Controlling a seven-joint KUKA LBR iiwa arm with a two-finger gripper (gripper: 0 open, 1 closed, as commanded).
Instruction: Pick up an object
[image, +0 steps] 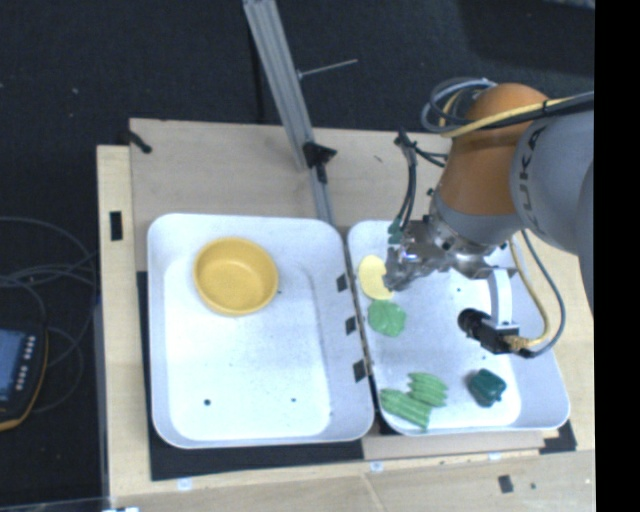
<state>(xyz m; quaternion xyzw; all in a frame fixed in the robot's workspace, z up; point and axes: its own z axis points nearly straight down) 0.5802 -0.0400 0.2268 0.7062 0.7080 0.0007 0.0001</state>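
Note:
My gripper (398, 268) hangs low over the upper left part of the right bin (535, 385). It is right beside a pale yellow piece (372, 279) that lies against the bin's left wall, and it seems to touch that piece's right edge. A round light-green piece (387, 319) sits just below the yellow one. Two ridged green pieces (414, 397) rest near the bin's front edge, and a dark teal piece (488, 386) lies to their right.
A yellow bowl (236, 275) stands in the upper left of the left bin (250, 390). A grey metal post (290, 100) slants up from between the bins. A black cable plug (484, 330) hangs from the arm over the right bin.

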